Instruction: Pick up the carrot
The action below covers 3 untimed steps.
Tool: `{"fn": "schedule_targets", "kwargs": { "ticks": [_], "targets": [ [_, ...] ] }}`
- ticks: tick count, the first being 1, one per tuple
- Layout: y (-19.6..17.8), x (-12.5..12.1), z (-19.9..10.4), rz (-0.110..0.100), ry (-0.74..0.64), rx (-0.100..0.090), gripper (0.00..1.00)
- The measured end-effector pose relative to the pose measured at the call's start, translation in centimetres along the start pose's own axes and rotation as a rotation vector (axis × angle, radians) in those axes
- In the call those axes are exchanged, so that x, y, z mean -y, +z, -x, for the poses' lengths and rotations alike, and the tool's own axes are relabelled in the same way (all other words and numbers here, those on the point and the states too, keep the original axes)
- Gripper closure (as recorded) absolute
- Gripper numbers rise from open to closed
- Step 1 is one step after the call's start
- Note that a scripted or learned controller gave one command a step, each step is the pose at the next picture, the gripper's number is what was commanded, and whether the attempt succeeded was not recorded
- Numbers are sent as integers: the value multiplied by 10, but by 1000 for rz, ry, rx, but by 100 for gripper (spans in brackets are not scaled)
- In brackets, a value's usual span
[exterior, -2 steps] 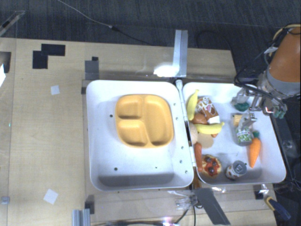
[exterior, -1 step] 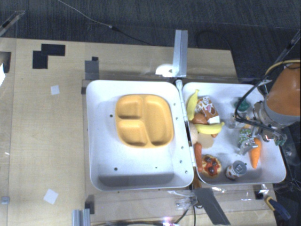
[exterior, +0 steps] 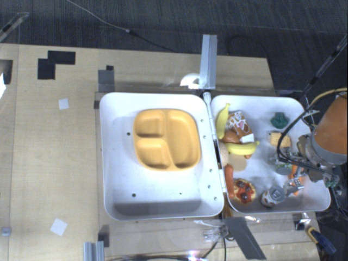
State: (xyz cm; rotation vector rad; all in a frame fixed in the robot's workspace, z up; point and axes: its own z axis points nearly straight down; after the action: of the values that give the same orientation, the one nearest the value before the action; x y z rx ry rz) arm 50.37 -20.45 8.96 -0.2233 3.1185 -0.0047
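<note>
Where grey arm's two-finger gripper (exterior: 294, 174) dips into right white bin (exterior: 321, 203), small orange carrot (exterior: 294, 171) shows partly beneath it; grip unclear, cables clutter view. Yellow divided plate (exterior: 166, 138) in left bin.

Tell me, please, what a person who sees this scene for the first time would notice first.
Most striking is the yellow divided plate lying alone in the left bin. Next comes the crowded right bin, with two bananas against its left wall and other toy foods below them. At its right side the arm's orange band hangs over the end effector, which is low among small items there.
</note>
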Motion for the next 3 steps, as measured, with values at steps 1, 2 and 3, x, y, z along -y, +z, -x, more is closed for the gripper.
{"fn": "schedule_targets", "kwargs": {
  "ticks": [1, 2, 3],
  "targets": [
    [-13, -2, 4, -1, -9, 8, 100],
    [-72, -23, 20, 0, -60, -1, 100],
    [-163, -9, 21, -2, 116, 0, 100]
  ]
}}
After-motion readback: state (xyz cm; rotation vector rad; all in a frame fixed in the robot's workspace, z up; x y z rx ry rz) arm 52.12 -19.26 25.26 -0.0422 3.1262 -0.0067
